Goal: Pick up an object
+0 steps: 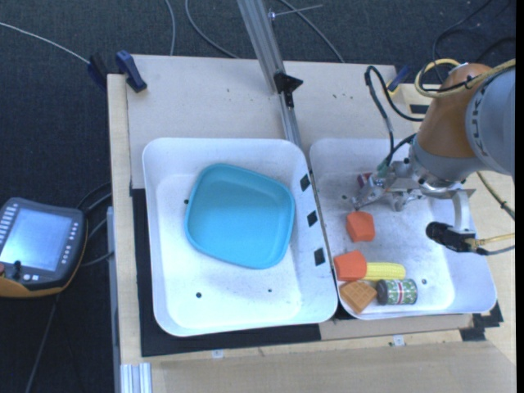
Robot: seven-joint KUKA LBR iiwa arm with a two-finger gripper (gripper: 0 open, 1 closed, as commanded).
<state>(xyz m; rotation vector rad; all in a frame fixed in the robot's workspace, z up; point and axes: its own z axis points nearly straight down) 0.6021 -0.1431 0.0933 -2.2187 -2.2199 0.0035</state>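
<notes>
My gripper (366, 189) hangs low over the upper middle of the right bin (467, 297), pointing left from the grey and orange arm (454, 129). An orange block (360, 226) lies just below it, apart from it. Near the bin's front left corner lie a red-orange block (350, 264), a yellow corn cob (385, 271), a tan waffle-like piece (358, 295) and a small dark can (398, 291) on its side. I see nothing held in the gripper.
The left bin (164, 219) holds a blue square plate (240, 214). A metal pole (266, 39) slants down to the divide between the bins. A black attachment (449, 235) juts from the arm over the right bin. A handheld pendant (37, 244) lies off the bench, left.
</notes>
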